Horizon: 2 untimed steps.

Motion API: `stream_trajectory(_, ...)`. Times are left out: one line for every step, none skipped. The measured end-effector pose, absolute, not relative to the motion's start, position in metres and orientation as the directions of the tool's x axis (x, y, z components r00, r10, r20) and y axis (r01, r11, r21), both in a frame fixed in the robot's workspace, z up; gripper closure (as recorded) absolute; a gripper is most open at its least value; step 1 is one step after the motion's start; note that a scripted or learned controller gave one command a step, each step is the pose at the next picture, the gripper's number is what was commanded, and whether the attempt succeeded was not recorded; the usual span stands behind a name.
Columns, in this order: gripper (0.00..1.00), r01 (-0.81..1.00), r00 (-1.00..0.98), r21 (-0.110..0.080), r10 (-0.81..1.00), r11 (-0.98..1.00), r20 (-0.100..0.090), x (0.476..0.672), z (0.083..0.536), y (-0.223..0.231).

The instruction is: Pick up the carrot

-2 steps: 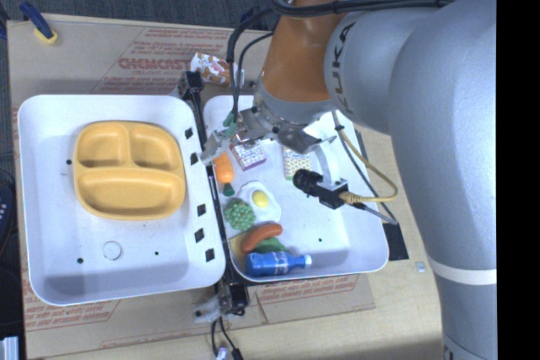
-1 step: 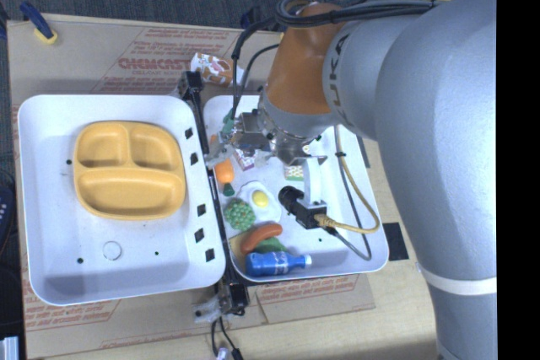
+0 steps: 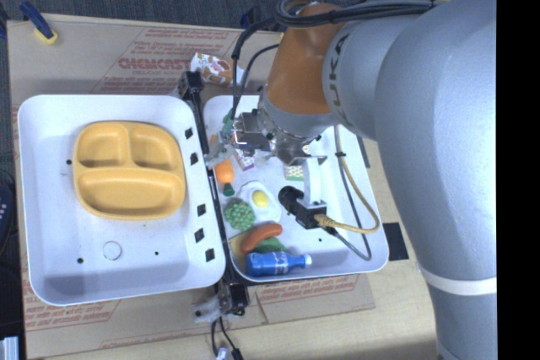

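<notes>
The carrot (image 3: 224, 173) is a short orange piece lying near the left wall of the right bin (image 3: 371, 232). Some green shows just above it, by the gripper. My gripper (image 3: 240, 141) hangs from the grey arm with its orange band (image 3: 299, 72), low over the bin's upper left part. It sits just above and slightly right of the carrot. The wrist body hides the far part of the bin.
A fried egg (image 3: 260, 199), a green pea cluster (image 3: 240, 217), a reddish sausage (image 3: 260, 235) and a blue bottle (image 3: 274, 263) lie below the carrot. The left bin (image 3: 42, 265) holds a yellow divided plate (image 3: 129, 168). A black plug with a yellow cable (image 3: 297, 208) hangs over the right bin.
</notes>
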State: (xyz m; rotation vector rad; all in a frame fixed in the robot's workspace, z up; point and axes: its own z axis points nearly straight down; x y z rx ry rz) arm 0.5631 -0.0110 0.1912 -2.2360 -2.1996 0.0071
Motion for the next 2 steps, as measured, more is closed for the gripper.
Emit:
stream_trajectory(0.00, 0.912, 0.409, -0.004, 0.912, -0.409, -0.001, 0.565, 0.191, -0.025)
stream_trajectory(0.00, 0.882, 0.470, -0.008, 0.882, -0.470, -0.002, 0.540, 0.191, -0.005)
